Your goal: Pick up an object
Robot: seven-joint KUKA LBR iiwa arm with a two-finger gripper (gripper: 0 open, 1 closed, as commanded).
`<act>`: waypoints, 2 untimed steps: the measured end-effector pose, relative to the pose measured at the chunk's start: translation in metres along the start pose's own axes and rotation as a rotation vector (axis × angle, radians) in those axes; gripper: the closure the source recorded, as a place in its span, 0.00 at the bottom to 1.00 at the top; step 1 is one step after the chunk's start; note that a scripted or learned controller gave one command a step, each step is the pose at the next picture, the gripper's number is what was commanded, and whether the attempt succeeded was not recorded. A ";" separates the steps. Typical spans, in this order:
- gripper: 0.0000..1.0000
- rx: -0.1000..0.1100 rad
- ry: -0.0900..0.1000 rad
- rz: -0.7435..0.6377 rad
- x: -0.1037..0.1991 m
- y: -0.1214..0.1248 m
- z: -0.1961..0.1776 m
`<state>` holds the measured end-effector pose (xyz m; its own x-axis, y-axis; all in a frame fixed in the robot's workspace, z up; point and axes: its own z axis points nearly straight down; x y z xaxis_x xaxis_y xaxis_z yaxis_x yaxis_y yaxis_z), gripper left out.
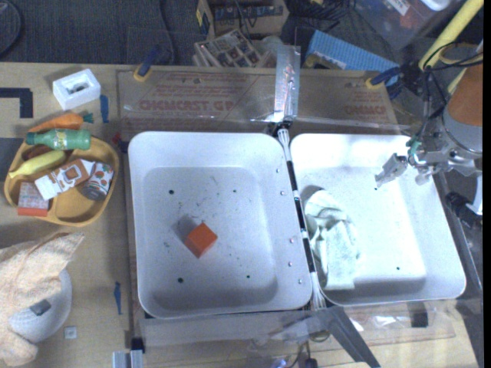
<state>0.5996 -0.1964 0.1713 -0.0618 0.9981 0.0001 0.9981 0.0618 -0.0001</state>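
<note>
orange block point(202, 240), corner toward camera, left bin point(153, 159)

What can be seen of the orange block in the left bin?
The orange block is a small cube-like piece with flat faces and sharp edges, matte, possibly wood or foam. It sits turned at an angle to the walls of the left bin, resting on its floor slightly left of centre and towards the front. A dark grey patch lies just up-left of it, likely its shadow. Nothing else touches it; the pincer is over the other bin.

Bright overhead light, glare on the right bin point(368, 156), soft overall focus.
</note>
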 end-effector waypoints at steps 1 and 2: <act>0.00 0.000 0.000 -0.068 0.069 -0.037 0.014; 0.00 -0.003 -0.002 -0.212 0.071 -0.079 -0.091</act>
<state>0.5168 -0.1305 0.2626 -0.2703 0.9628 -0.0020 0.9628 0.2703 0.0031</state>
